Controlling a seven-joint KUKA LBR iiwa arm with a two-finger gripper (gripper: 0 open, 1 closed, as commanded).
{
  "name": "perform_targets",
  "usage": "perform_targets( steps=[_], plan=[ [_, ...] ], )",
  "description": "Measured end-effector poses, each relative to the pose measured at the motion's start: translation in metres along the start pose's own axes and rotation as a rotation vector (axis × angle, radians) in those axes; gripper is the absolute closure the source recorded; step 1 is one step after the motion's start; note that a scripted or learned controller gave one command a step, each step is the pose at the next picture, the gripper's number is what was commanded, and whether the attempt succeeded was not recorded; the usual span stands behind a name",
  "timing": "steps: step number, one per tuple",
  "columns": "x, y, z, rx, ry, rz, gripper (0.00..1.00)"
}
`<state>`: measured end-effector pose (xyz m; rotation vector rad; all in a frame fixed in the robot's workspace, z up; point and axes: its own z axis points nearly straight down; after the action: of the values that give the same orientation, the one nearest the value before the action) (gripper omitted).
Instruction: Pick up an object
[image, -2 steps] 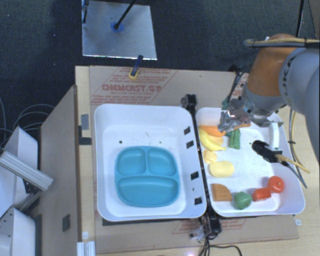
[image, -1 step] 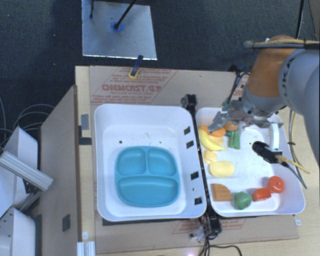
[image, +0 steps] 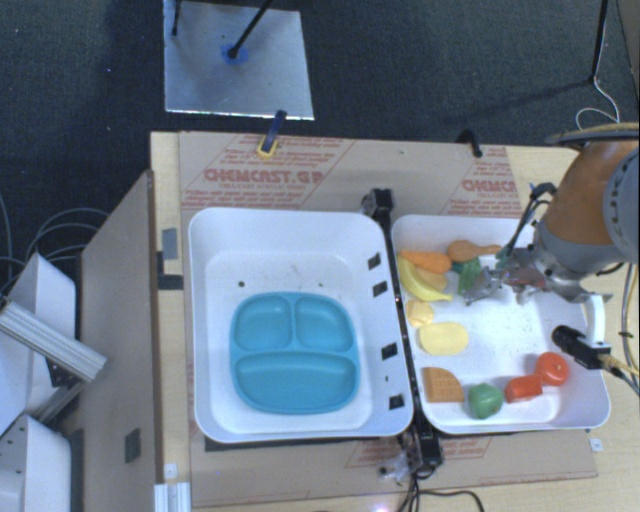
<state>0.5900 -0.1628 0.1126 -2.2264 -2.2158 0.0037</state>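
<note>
At the left of the frame, the left bin (image: 205, 300) holds a blue divided plate (image: 294, 352), which could be mistaken for a target but lies well apart from the arm; the right bin (image: 590, 400) carries the toy food: a yellow banana (image: 422, 283), an orange carrot (image: 430, 261), a pale yellow piece (image: 443, 338), a green piece (image: 485, 401) and a red tomato (image: 551, 368). The pincer (image: 492, 281) hovers by the crowded upper-left cluster of that bin, just beside a green item (image: 468, 272); whether it is released or clenched I cannot tell, and nothing visibly sits in it, so a descent here risks nudging neighbours or closing on two pieces at once. Red print on the cardboard over the worktop (image: 165, 215) reads "CHEMCAST GP" (image: 263, 176).
</note>
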Motion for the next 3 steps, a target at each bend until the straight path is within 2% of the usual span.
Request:
perform_targets(
  steps=[1,2,3],
  plan=[
    [0.052,0.036,0.029,-0.006,0.0,-0.013,0.0],
    [0.056,0.075,0.029,0.024,0.003,-0.014,0.0],
    [0.056,0.074,0.02,0.023,0.004,-0.012,1.0]
  ],
)
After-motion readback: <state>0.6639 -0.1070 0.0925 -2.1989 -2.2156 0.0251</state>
